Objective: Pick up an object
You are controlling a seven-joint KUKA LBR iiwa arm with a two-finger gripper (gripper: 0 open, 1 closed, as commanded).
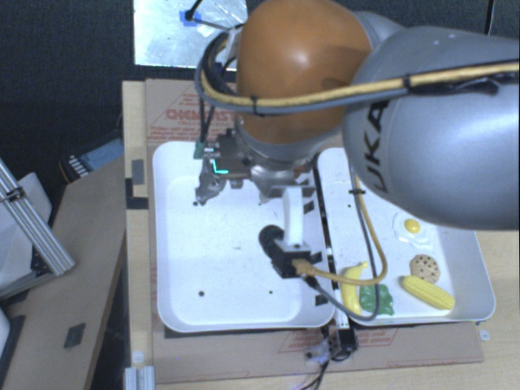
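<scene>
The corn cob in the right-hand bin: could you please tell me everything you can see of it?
The corn cob is a small yellow toy, plastic by the look of it, long and tapered, with a faint kernel texture. It lies flat on the floor of the right bin, near the front corner, slanting from upper left to lower right. A round speckled cookie sits just behind it, very close; whether they touch is unclear. It lies apart from the arm's cable.

foil sheet, cardboard underlay, aluminium rail
</scene>
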